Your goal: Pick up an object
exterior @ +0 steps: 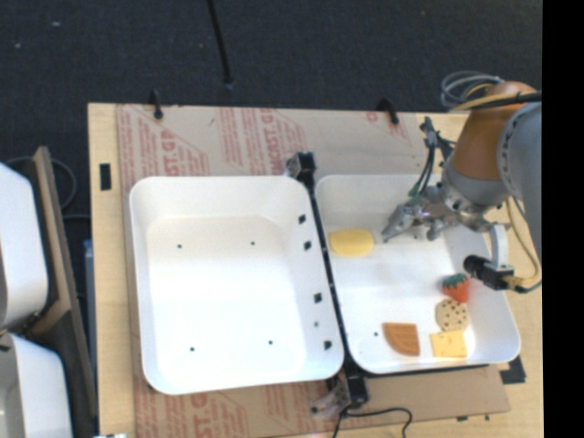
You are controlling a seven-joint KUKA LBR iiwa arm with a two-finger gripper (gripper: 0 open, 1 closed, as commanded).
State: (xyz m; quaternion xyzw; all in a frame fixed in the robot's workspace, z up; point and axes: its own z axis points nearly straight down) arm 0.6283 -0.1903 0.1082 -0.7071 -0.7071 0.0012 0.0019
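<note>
A clean pick is best made on the yellow oval piece (351, 242), which lies alone near the divider in the right bin (401, 352), well apart from the pieces crowded at the near right corner. The gripper (394, 230) is seen just beside it; nothing is held, and its opening cannot be told.

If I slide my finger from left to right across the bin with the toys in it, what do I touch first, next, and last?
Yellow oval piece → brown wedge → the gripper, up above the bin → strawberry. The round cookie and the yellow cheese square sit almost under the strawberry, so I left those out.
</note>
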